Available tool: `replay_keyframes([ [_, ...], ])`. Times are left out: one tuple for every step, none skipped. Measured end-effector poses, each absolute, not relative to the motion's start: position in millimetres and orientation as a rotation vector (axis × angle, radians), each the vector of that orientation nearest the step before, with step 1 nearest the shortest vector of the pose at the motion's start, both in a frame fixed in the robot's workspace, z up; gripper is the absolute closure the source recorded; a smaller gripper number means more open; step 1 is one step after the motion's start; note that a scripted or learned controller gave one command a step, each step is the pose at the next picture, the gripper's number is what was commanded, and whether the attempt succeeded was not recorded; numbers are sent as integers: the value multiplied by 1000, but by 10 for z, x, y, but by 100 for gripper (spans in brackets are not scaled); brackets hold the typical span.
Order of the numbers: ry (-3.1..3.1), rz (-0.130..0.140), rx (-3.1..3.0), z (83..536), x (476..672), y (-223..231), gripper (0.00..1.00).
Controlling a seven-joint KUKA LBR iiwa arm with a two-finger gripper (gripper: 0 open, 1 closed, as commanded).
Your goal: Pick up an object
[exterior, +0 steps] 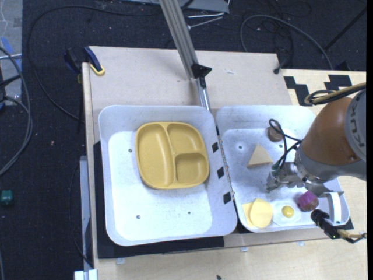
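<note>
Camera view looks down on a bench (145,74) with two white bins side by side. Left bin (125,214) holds a yellow tray (172,155) with three compartments, lying flat toward the bin's far side, well apart from the bin's near wall. Right bin (233,121) holds the small things: a tan wedge (260,156) near its middle, a brown round piece (274,134) just beyond the wedge toward the far right, a yellow disc (260,213) against the near wall, a white piece with a yellow centre (286,211) just right of the disc, and a purple ball (307,201) right of that. The arm (338,139) comes in from the right, its orange band over the right bin's right side. The gripper (274,178) hangs low above the bin floor, just right of and nearer than the wedge, between the wedge and the white piece. I cannot tell how far its jaws stand apart, and nothing shows clearly caught in them. A black cable (281,134) loops from the wrist past the brown piece. A grey pole (180,34) slants from the far side down to the gap between the bins. A blue and yellow clamp (93,63) sits at the bench's far left corner
</note>
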State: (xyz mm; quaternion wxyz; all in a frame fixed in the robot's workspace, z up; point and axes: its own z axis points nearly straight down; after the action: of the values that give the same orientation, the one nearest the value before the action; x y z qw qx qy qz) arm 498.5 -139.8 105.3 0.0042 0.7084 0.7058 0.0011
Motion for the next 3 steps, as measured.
replay_keyframes([
  [2222,3,2216,1668,4967,-1351,100],
  [2222,3,2215,2118,5042,-1380,100],
  [2223,3,2214,2519,5054,-1381,100],
])
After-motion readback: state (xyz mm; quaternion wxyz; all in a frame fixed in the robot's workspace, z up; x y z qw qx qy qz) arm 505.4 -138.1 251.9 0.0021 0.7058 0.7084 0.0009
